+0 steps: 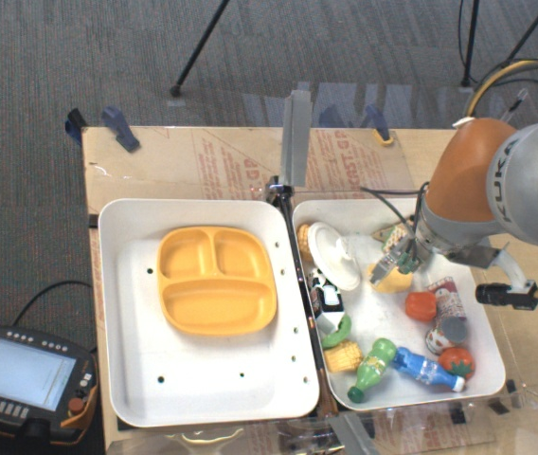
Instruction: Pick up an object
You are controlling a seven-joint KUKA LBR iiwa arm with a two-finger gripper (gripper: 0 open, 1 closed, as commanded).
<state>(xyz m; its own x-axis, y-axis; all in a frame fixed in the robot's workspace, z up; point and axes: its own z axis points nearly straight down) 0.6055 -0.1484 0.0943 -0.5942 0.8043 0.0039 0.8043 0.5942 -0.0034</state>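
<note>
The gripper (pixel 394 259) sits low in the right bin (pixel 493 344), near its upper middle, with the grey arm (pixel 496 183) and its orange band coming in from the right. Whether it is grasping anything, I cannot tell; the tip is a small blur of metal against clutter. Right under it lies a yellow piece (pixel 397 279), touching or nearly so, too indistinct to name further. Just to the left rests a white dish (pixel 331 254), tilted against the bin's left wall, with a white cup-like shape (pixel 361 250) beside it.

Moving outward: an orange-red object (pixel 421 304) sits just right of the yellow piece, with a small labelled can (pixel 447 301) next to it and a red tomato-like ball (pixel 455 360) below. Along the bottom lie a blue bottle (pixel 425 369) and a green bottle (pixel 371 369), end to end. A yellow waffle-like block (pixel 344 355) and a green curved piece (pixel 337 331) hug the left wall.

Over in the left bin (pixel 127 349), a yellow divided plate (pixel 217 280) lies flat, alone, well apart from the gripper. At the lower left, off the bench, sits a teach pendant (pixel 27 377).
</note>
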